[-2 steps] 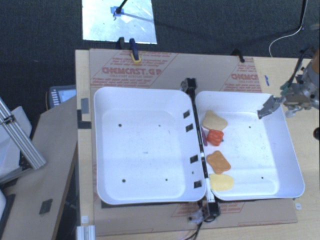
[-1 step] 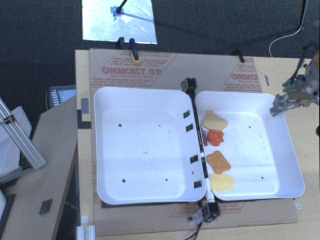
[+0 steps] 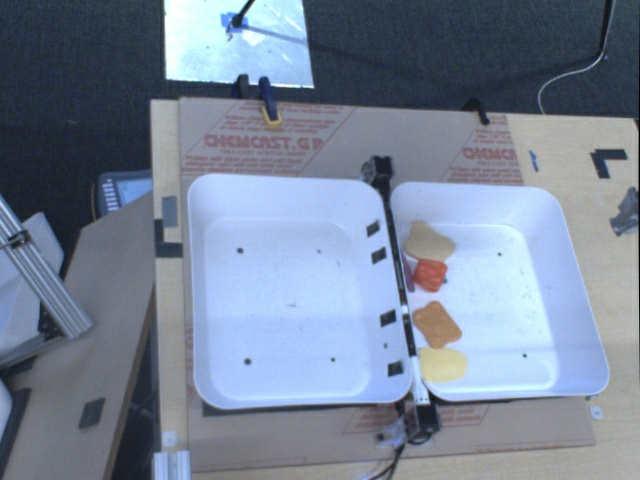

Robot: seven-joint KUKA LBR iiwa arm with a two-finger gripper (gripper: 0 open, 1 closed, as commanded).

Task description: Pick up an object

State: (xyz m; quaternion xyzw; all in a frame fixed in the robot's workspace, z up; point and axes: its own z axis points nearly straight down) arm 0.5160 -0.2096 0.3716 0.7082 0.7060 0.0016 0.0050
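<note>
Tabletop (image 3: 585,138): pale wood, carrying a cardboard sheet (image 3: 330,133) with red "CHEMCAST" print, both bins on top of that sheet.
Left bin (image 3: 197,268): shallow, white, a few small dark dots on its floor, touching the right bin along the shared middle wall.
Right bin (image 3: 578,278): shallow, white, all four loose pieces in it, lined up close to its left wall.
Tan piece (image 3: 428,240): farthest up the row, pale, flat, rounded, just above the red piece and touching or nearly touching it.
Red piece (image 3: 430,274): small, red-orange, chunky, just beside the left wall.
Orange piece (image 3: 437,323): flat, rounded, below the red piece with a small gap between them.
Yellow piece (image 3: 443,365): lowest in the row, near the bin's lower left corner, just under the orange piece, touching or close to it.
Black clips (image 3: 381,257): several along the seam between the two bins.
Clamp (image 3: 268,103): blue and yellow, at the far edge of the cardboard sheet.
Grey part (image 3: 627,211): small, at the right edge above the tabletop, well apart from the four pieces; too little seen to say what it is.
Jaws: cannot tell how far open or whether anything is gripped.
Shiny sheet (image 3: 238,28): on the dark floor beyond the tabletop.
White cable (image 3: 578,66): curling across the floor at upper right.
Metal rail (image 3: 40,278): slanted, left of the tabletop.
</note>
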